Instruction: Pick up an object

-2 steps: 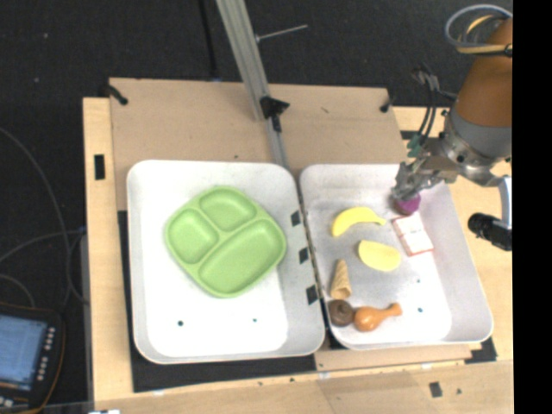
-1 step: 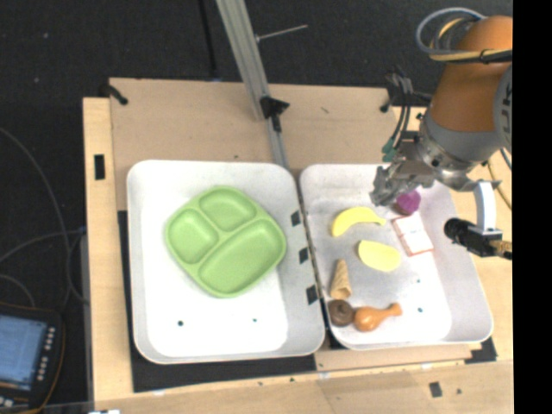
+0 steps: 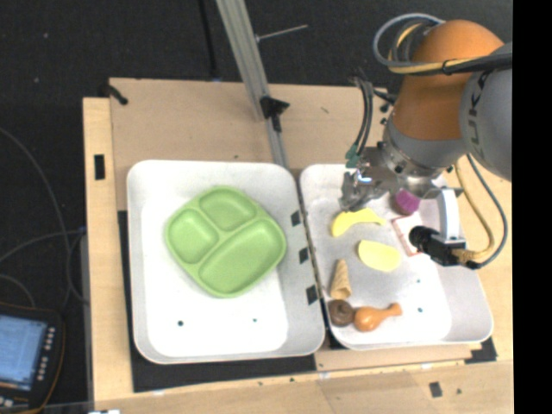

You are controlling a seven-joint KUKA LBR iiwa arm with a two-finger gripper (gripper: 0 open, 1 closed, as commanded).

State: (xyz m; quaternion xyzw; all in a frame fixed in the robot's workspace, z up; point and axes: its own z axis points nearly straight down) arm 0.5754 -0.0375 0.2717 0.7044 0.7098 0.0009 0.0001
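My gripper (image 3: 354, 194) hangs over the back left part of the right bin (image 3: 466, 317), just above the back end of a yellow banana (image 3: 354, 222). Nothing shows between its fingers. In front of the banana lies a pale yellow chip-shaped piece (image 3: 379, 255). An ice cream cone (image 3: 341, 278) points toward a brown doughnut-like piece (image 3: 341, 311), and an orange pear-shaped piece (image 3: 376, 316) lies beside it. A purple object (image 3: 404, 202) sits partly under the wrist.
The left bin (image 3: 151, 317) holds a green divided plate (image 3: 226, 240). A metal pole (image 3: 246, 54) slants up from between the bins at the back. A black and white fitting (image 3: 442, 231) with cables hangs off the arm over the right bin.
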